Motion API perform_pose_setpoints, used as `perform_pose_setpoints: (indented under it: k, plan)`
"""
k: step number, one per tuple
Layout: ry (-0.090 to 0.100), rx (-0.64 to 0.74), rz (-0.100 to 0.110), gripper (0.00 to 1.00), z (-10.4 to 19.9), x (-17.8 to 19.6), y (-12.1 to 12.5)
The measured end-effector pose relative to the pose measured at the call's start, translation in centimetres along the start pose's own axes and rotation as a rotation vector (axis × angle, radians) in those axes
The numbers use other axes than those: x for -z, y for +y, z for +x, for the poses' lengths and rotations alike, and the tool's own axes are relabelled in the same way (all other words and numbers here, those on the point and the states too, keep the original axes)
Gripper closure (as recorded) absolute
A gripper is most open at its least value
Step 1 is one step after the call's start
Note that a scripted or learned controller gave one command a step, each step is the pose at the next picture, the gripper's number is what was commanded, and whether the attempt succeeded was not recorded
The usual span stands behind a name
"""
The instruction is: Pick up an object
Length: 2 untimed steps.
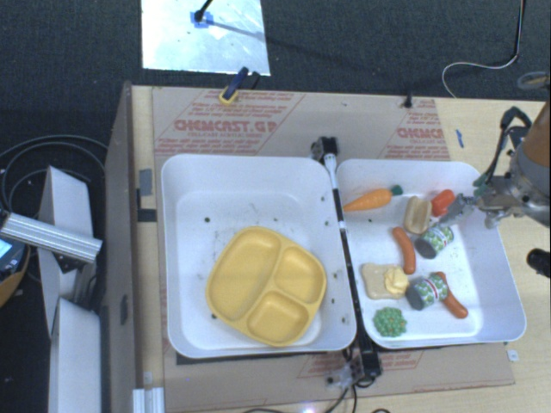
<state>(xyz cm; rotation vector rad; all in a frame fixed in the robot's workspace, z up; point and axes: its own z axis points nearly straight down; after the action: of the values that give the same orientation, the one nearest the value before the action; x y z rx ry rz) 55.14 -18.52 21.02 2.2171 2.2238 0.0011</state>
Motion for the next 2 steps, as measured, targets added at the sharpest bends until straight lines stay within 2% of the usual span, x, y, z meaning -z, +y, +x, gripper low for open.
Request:
perform_pose_setpoints:
  k: [1, 2]
  plan:
    - [0.000, -0.002, 0.000, 0.00, -0.4, -12.6, -4.7]
    - [0.000, -0.002, -0.003, 1.00, -0.4, -11.5, -4.6]
